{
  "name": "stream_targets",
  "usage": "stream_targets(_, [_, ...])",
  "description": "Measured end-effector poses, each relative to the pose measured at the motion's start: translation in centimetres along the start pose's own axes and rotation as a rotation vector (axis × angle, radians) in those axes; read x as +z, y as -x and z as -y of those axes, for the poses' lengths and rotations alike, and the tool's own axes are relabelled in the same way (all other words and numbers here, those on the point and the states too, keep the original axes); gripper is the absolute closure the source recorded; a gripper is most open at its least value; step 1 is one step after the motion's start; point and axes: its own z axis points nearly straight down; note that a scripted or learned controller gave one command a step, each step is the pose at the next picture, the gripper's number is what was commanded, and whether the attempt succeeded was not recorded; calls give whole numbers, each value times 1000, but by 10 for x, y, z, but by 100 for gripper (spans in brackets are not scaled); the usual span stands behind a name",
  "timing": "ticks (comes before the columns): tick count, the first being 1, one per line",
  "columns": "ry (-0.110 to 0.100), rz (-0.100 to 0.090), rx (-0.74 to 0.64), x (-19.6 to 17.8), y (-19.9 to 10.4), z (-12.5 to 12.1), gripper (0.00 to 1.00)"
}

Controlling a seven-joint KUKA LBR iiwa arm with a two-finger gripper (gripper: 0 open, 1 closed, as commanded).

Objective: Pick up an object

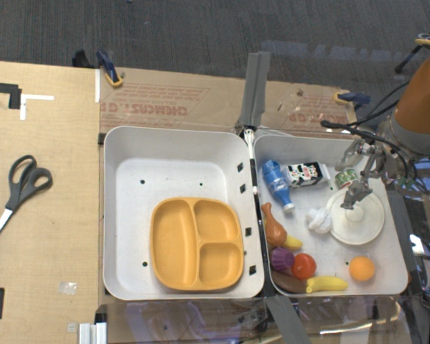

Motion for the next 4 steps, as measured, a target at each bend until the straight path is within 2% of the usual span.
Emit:
stream_targets(1, [1, 27, 128, 54, 28, -73, 0])
stream_targets(2, [0, 2, 325, 26, 27, -10, 0])
stream_targets(3, [0, -1, 540, 76, 24, -59, 0])
stream_targets(4, [0, 4, 703, 39, 15, 19, 0])
